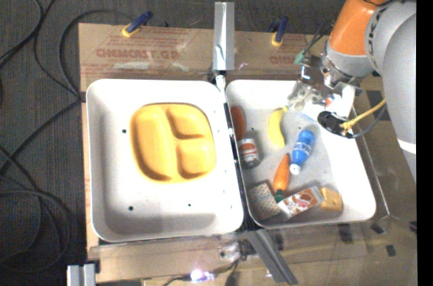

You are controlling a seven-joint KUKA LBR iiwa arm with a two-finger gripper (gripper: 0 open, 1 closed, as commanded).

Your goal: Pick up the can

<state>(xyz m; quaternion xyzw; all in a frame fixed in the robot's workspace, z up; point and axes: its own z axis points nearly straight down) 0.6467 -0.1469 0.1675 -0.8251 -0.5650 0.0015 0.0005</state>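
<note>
At the near edge of the right bin [365,207] lie a grey grater-like piece [262,199], a red-and-white carton [299,202] and a tan block [331,199], the carton touching both. Just beyond them a carrot [281,174] lies tilted, its green end toward the carton. A blue bottle [302,149] with a white cap lies beside the carrot, cap end nearly touching it.

The can [249,152] stands near the bin's left wall, close to the middle of that wall, with a red label and a pale top. A red-orange sausage-shaped thing [237,122] lies just behind it along the same wall. A banana [275,127] lies between the can and the bottle, a little farther back.

The left bin [108,210] holds a yellow divided tray [173,141], roughly centred.

The tool [306,94] hangs over the far right part of the right bin, above and beyond the banana and well apart from the can. Whether it is released or clenched cannot be told; nothing is seen in it. The grey arm [396,61] with its orange band comes in from the right.

Behind the bins, the desk [149,55] carries brown cardboard fixed with two clamps [137,24].
</note>
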